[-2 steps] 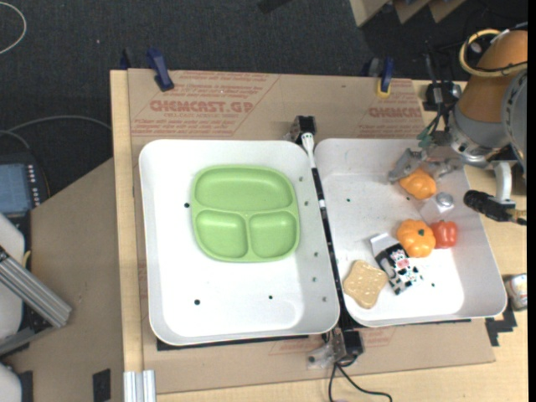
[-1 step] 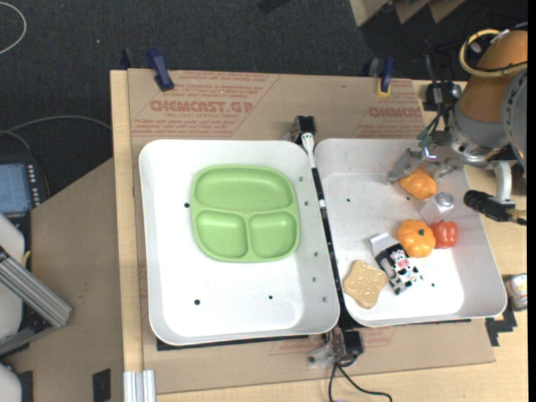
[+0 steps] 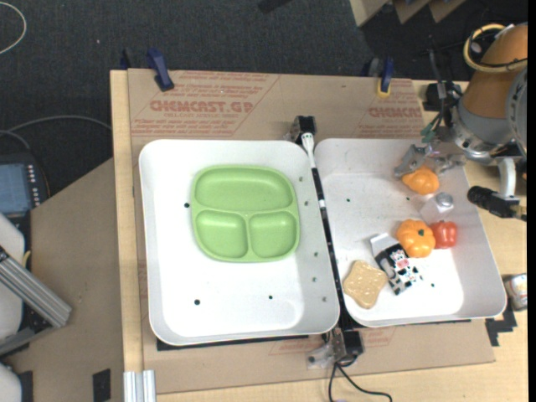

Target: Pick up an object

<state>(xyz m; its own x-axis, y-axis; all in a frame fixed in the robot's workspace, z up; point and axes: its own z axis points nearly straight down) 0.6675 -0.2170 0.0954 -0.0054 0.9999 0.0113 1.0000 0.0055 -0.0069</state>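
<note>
The left bin (image 3: 167, 249) carries a green divided tray (image 3: 244, 212), lying flat near its middle; nothing there is being worked.

The right bin (image 3: 352, 187) holds the loose items. A tan cracker-shaped piece (image 3: 364, 283) lies at its near left corner. Just beside it sits a small black-and-white block (image 3: 395, 266), and touching that, an orange pumpkin-like toy (image 3: 416, 238) with a red piece (image 3: 445, 234) against its right side. A small grey cap (image 3: 443, 200) lies between this cluster and the far end of the bin.

At the far right of the bin, the gripper (image 3: 421, 164) hangs directly over an orange fruit-shaped toy (image 3: 421, 181), with the arm (image 3: 494, 90) behind it. The metal fingers appear spread to either side of the toy's top, but whether they are open or bearing on it I cannot tell from here. The toy rests on the bin floor.

Judgement: the step in hand is the grasp itself, at the point of descent or closure. The next move calls for the fingers to close squarely on the rounded toy, then a straight lift. A rounded, smooth body may slip out if the grip is off-centre.
</note>
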